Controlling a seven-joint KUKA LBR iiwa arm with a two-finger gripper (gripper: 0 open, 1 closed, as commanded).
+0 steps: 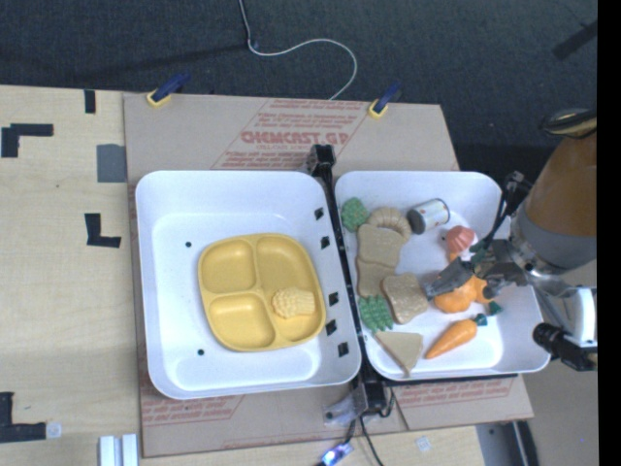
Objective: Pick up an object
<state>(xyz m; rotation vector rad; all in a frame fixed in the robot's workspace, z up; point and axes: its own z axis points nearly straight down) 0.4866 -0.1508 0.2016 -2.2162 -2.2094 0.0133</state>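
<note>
The right bin [441, 187] holds toy food. There are bread slices [381, 246], a tan wedge [401, 348], a carrot [452, 338], a round orange fruit [456, 300], a small grey can [428, 215], a pink-red piece [460, 238] and green leafy pieces [352, 212]. My gripper [454, 280] comes in from the right. It sits low in this bin, right over the top of the orange fruit and beside a bread slice [404, 299]. The arm's dark wrist covers part of the fruit.
The left bin [165, 260] holds a yellow divided plate [243, 280] with a corn piece [294, 304] in its lower right compartment. A black clip [321, 157] joins the bins at the back. Both bins rest on cardboard [291, 134]. A white cable [291, 47] lies behind it.
</note>
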